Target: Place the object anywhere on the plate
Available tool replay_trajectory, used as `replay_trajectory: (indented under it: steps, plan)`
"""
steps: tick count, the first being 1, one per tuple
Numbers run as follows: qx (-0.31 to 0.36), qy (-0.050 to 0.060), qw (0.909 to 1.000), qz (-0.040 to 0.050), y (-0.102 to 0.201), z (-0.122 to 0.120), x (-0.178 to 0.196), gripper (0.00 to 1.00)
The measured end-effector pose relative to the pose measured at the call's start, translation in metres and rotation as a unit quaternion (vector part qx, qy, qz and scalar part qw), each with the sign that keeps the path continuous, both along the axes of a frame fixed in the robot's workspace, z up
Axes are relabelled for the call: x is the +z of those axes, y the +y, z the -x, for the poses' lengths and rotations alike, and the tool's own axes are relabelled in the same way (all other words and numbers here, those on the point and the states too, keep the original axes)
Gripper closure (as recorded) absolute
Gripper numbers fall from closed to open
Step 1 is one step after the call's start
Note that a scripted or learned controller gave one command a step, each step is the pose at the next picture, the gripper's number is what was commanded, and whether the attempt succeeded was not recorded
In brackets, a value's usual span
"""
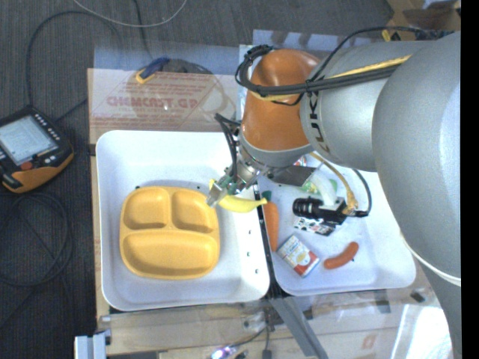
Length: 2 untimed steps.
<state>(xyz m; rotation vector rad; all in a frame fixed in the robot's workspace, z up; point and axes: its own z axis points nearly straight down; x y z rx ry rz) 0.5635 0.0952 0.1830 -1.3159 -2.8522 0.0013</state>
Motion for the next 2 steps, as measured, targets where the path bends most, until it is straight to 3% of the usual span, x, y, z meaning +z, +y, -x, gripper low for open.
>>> replay_trajectory:
  steps: [1,2]
  plan:
    - [-0.047,0.000,0.9989,0.0007,-0.034,-0.050,0.015,1.00]
    - [-0.119,0.000,0.9929,0.0008,-0.089,-0.001,0.008,1.00]
